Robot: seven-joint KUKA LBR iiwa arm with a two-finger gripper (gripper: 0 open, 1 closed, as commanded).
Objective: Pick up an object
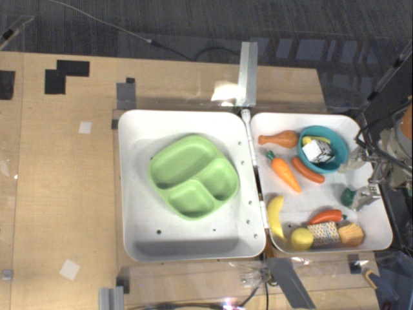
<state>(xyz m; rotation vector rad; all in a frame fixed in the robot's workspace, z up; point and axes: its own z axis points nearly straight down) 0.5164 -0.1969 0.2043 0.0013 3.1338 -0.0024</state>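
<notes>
The right white bin holds toy foods. An orange drumstick lies at its back left, beside a teal bowl with a white item inside. In front of them lie a carrot and a red sausage. Along the front are a banana, a lemon, a red pepper, a patterned block and a tan piece. My gripper hangs low at the bin's right side, next to a small dark green thing.
The left white bin carries a green divided plate. A metal post rises behind the divider between the bins. Cables and the arm's wrist crowd the right bin's right rim. Wooden bench surrounds both bins.
</notes>
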